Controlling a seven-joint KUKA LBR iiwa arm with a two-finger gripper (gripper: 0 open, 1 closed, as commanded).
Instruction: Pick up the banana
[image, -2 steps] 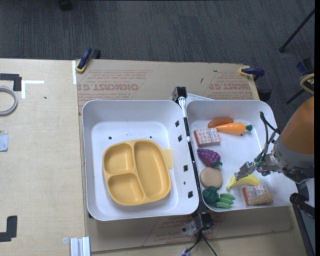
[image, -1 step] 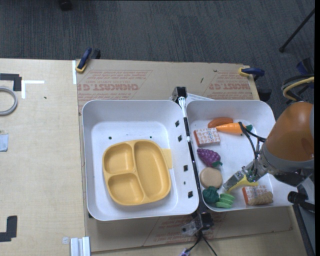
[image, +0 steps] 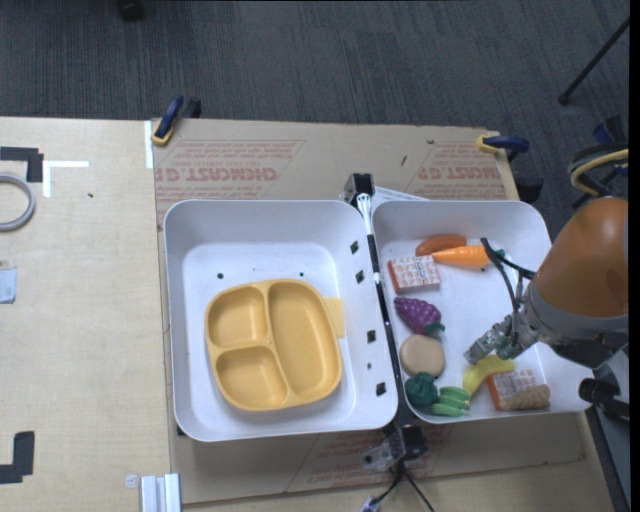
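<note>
Two shallow white bins sit side by side on the pale wooden counter (image: 80, 350), touching along their inner walls. Open room lies mostly in the left bin (image: 190, 300): bare white floor runs around the yellow three-compartment plastic plate (image: 272, 345), widest along the far wall. The right bin (image: 455, 218) is crowded; its free floor is the strip near the far right corner.

Much of the grey arm with its orange band (image: 590, 270) covers the right bin's right wall. The metal two-finger hand (image: 492, 347) hangs low over the near right part of that bin, and whether it is parted or closed, or has hold of anything, I cannot tell.

Just below the hand lies the small yellow toy banana (image: 487, 373), partly overlapped by it, touching a tan bread-like block (image: 520, 392). Nearby are green toy vegetables (image: 437, 395), a round beige bun (image: 423, 354), purple grapes (image: 418, 312), a red-and-white box (image: 414, 272) and an orange carrot (image: 462, 256).
</note>
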